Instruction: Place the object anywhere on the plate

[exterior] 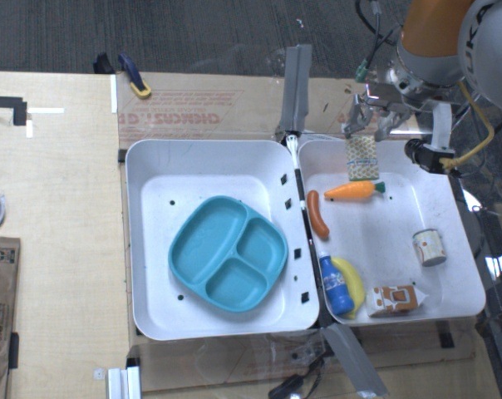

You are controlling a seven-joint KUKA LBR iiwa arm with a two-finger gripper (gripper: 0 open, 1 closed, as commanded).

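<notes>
Two white bins are sitting side by side; the left bin (143, 223) is carrying a blue plate (228, 253) with bare floor ringing it. Along the right bin (450, 248)'s nine o'clock wall a sausage (317, 214), a blue bottle (334, 286) and a banana (351, 283) are lying; a carrot (353, 191) is resting at twelve o'clock. Above it the gripper (369, 125) is pinching a checkered cloth (362, 158), which is dangling. A can (430, 247) and a carton (396, 299) are occupying five o'clock
</notes>
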